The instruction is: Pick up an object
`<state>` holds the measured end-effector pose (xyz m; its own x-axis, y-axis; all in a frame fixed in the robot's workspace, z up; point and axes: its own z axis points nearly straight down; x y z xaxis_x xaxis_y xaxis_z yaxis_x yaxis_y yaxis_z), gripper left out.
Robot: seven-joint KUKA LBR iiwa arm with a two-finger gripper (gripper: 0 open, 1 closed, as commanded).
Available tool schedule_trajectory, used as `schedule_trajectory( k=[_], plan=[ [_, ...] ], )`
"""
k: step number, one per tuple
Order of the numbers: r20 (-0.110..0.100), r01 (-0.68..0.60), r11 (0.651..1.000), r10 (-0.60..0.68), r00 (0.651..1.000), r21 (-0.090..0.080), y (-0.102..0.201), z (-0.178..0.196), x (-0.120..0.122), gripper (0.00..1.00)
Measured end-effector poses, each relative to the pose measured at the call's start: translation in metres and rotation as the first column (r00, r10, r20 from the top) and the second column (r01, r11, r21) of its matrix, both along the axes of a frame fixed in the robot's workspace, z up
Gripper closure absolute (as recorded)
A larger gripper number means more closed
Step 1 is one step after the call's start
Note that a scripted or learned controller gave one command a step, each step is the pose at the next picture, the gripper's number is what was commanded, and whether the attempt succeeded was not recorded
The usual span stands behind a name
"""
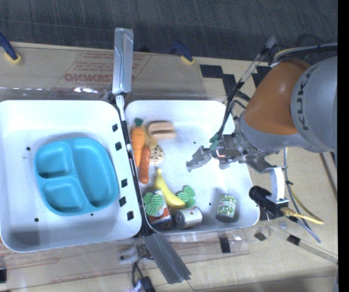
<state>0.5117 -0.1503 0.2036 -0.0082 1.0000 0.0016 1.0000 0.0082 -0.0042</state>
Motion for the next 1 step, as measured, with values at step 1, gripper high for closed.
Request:
schedule_trajectory(
  k=[1],
  plan=[
    [0.002, -0.131, 0.991, 0.131, 0.991, 0.0, 0.0157, -0.1106, 0.0318, 0.0]
  ],
)
